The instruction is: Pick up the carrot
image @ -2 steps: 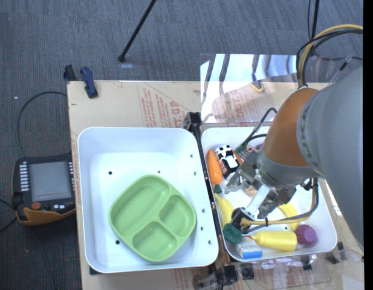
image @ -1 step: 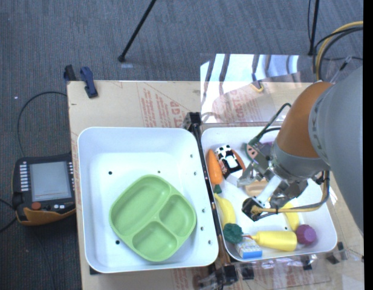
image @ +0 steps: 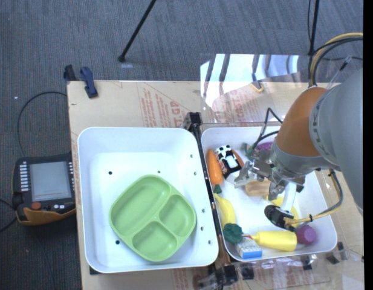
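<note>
The carrot [image: 214,166] is a small orange piece lying lengthwise against the left wall of the right bin [image: 329,219], near its back. My gripper [image: 248,174] hangs low over the middle of that bin, a little to the right of the carrot and apart from it. The grey arm with its orange band [image: 300,132] hides part of the bin behind it. Nothing is visibly held.
A black-and-white toy [image: 228,159] sits between carrot and gripper. A beige piece [image: 257,190], banana [image: 225,209], green vegetable [image: 233,231], yellow bottle [image: 275,240] and purple item [image: 306,234] crowd the right bin. The left bin [image: 95,162] holds a green divided plate [image: 153,218].
</note>
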### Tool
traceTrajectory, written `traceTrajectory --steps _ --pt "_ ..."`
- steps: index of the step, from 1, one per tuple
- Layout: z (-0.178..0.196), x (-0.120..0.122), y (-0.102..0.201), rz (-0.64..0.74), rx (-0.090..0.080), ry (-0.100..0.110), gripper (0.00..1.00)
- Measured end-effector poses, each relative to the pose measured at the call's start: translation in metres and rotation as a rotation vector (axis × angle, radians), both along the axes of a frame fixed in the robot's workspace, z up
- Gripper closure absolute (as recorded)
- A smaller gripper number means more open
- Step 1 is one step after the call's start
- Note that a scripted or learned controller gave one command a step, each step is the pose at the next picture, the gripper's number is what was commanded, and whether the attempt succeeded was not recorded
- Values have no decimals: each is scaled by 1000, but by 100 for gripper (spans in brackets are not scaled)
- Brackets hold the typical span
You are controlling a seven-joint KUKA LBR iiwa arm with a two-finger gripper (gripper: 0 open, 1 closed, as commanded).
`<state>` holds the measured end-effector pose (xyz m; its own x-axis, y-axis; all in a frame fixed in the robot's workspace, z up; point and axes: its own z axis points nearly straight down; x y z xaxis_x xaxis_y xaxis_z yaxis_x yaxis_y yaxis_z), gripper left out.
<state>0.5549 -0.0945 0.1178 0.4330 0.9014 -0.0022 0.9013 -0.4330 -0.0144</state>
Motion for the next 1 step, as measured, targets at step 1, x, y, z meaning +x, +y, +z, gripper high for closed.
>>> traceTrajectory --steps 1 --pt "-25 56 -48 407 0 -13 0"
